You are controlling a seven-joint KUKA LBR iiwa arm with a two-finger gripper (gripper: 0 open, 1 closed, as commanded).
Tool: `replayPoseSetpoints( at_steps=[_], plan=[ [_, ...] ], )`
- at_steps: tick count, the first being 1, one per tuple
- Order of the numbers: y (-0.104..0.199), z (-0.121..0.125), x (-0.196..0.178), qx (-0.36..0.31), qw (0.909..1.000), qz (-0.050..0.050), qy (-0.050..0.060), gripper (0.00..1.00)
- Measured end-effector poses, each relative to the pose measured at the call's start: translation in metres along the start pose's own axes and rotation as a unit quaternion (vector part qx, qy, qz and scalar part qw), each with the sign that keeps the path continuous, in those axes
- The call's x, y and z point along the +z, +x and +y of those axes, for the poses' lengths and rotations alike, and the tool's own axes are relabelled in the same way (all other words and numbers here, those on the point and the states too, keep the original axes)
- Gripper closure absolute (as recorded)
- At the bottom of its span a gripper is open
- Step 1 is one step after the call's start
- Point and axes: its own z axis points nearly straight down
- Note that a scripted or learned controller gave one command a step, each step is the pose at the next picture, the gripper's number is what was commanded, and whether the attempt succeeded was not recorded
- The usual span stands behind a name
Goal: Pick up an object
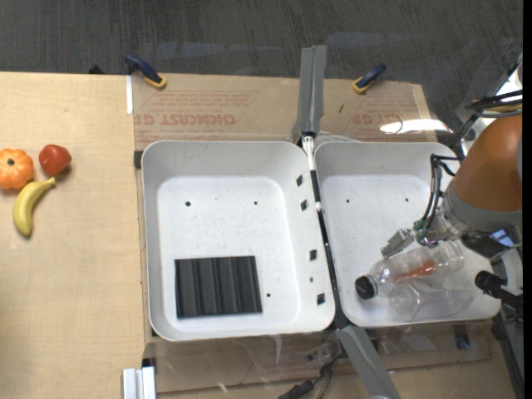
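right bin (374, 173): clear bottle (411, 271) lying, pincer (413, 241) above; grip state unclear.

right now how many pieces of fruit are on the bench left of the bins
3, clustered near the bench's left edge: an orange fruit, a red fruit just right of it, and a banana below them. None seem hidden.

White bins (224, 160); black ribbed mat (218, 286); yellow banana (27, 206); red tomato (55, 159).
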Motion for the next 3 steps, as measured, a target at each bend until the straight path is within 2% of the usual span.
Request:
replayPoseSetpoints(
  at_steps=[1, 2, 3],
  plan=[
    [0.0521, -0.0224, 0.0139, -0.037, 0.9993, 0.001, 0.0, 0.0],
    [0.062, -0.0189, 0.0142, -0.038, 0.9993, 0.001, 0.0, 0.0],
    [0.0614, -0.0196, 0.0139, -0.011, 0.9999, 0.0, 0.0, 0.0]
  ],
)
